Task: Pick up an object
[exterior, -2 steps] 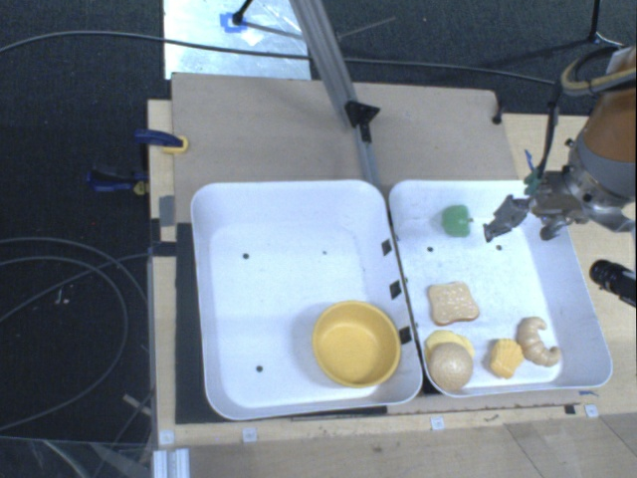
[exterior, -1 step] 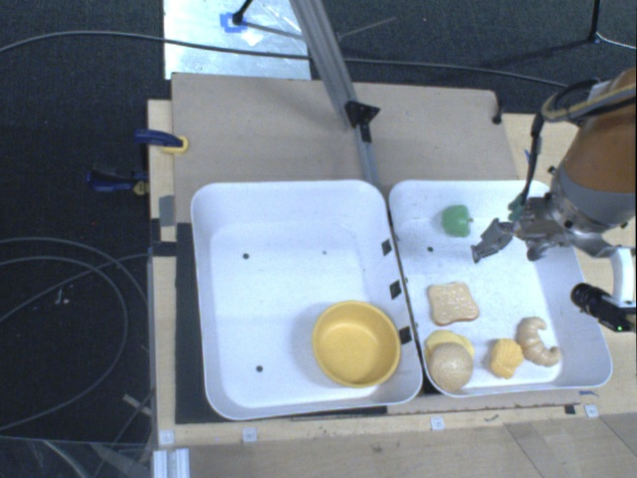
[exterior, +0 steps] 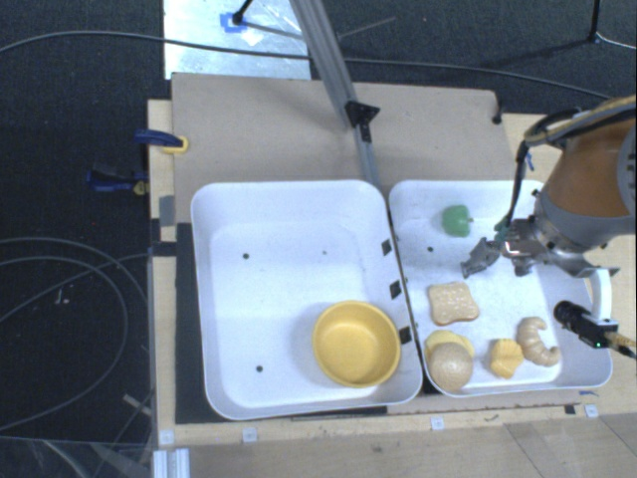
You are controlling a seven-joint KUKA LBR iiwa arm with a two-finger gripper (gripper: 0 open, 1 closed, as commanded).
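- Over the right bin (exterior: 402,207) your hand (exterior: 485,257) hangs, fingers spread apart, gripping nothing.
- Just up-left of the hand sits your green ball (exterior: 457,220).
- Below the hand lie your toast (exterior: 452,303), cheese (exterior: 505,358) and croissant (exterior: 536,342).
- Far left-below the hand, a yellow bowl (exterior: 356,343) sits in the left bin (exterior: 229,217).

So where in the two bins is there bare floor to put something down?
Most of the left white bin is bare, above and left of the yellow bowl. In the right white bin, a patch lies left of the green ball. Its lower half is crowded: toast slice, round bun, yellow cheese chunk, croissant.
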